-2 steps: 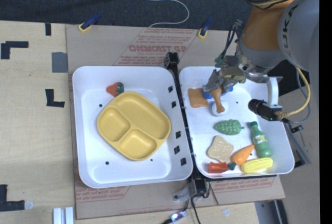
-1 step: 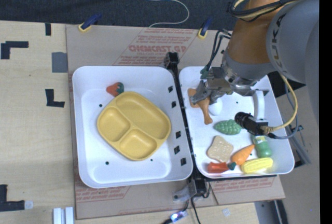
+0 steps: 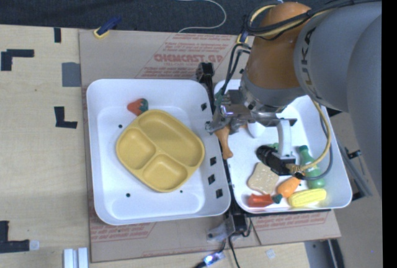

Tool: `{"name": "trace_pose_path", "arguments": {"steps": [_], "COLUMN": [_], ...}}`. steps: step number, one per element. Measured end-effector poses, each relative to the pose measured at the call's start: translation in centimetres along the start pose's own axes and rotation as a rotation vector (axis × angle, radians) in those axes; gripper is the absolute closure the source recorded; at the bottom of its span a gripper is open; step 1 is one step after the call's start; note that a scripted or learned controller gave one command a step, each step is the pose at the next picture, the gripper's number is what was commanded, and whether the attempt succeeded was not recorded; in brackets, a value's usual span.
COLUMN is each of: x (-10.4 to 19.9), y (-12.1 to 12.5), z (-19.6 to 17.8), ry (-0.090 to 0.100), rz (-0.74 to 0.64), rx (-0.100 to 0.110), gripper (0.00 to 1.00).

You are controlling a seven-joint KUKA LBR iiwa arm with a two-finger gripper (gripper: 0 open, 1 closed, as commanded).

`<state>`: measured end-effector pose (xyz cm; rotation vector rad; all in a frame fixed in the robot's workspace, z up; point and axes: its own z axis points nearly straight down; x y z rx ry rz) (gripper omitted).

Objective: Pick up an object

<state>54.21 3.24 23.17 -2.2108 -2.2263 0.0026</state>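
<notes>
Left bin (image 3: pixel 105 186): yellow divided plate (image 3: pixel 160 150), small red-green toy (image 3: pixel 138 106) beside it. Right bin (image 3: pixel 309 118): cracker (image 3: pixel 263 178), carrot (image 3: pixel 288 187), corn (image 3: pixel 307 198), red pepper (image 3: pixel 259 200). Gripper (image 3: pixel 222 121) over the shared rim, orange piece (image 3: pixel 226 145) just below. Can't tell if the claw is spread or pinching.

broad smooth grey arm (image 3: pixel 350 56) with a glossy orange band (image 3: pixel 276 53) above the wrist (dark lettering (image 3: pixel 304 57) partly visible on the grey shell); thin dark cables (image 3: pixel 239 59) alongside, silvery metal gripper (image 3: pixel 224 119) at the end
</notes>
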Motion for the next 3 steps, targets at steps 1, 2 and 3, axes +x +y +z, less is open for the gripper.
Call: {"name": "trace_pose_path", "arguments": {"steps": [1,2,3], "x": [-0.8,-1.1,-0.7], "y": [0.4,1.1,-0.1], "z": [1.9,1.4,1.7], "ry": [-0.003,-0.002,-0.002], "rz": [0.007,0.005,0.006], "rx": [0.001,-0.002,0.0], "gripper": [1.0,1.0,1.0]}}
